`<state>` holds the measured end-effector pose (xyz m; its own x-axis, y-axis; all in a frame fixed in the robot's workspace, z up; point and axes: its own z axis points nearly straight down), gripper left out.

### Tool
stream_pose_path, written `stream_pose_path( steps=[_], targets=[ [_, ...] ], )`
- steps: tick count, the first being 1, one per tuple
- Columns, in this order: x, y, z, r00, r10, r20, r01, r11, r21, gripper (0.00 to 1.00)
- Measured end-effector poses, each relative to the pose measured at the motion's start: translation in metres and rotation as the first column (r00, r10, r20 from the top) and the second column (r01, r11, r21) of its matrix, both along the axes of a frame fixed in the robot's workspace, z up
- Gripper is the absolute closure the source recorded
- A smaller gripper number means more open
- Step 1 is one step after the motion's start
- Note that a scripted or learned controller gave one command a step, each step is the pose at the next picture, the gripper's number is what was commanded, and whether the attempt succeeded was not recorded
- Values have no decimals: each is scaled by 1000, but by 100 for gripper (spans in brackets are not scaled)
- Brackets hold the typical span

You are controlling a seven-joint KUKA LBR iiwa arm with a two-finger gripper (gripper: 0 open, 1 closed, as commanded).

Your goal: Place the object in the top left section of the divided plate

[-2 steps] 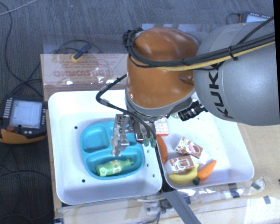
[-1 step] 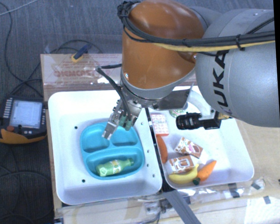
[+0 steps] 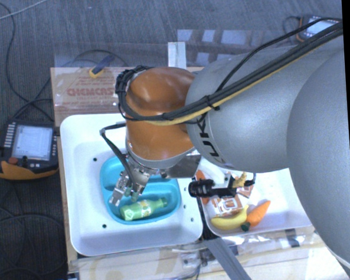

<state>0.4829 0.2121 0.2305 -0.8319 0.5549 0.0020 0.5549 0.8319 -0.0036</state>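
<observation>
Gripper (image 3: 120, 193) over blue divided plate (image 3: 109, 173), above green bottle (image 3: 145, 208); finger state unclear, seemingly holding nothing

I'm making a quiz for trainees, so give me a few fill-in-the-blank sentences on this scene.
1. The green bottle lies on the ____ divided plate.
2. The plate sits in the ____ bin of this view.
3. The gripper hangs over the ____.
4. Beside the banana in the other bin lies an orange ____.

Missing words: blue; left; plate; carrot
</observation>
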Motion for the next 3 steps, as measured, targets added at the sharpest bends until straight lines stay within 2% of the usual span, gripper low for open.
stream_pose_path(
  steps=[1, 2, 3],
  targets=[
    [2, -43, 117, 995, 100, 6, -100, 995, 1, 100],
    [2, 22, 3, 986, 164, -1, -164, 986, 1, 100],
    [1, -32, 25, 991, 132, 2, -132, 991, 1, 100]
  ],
)
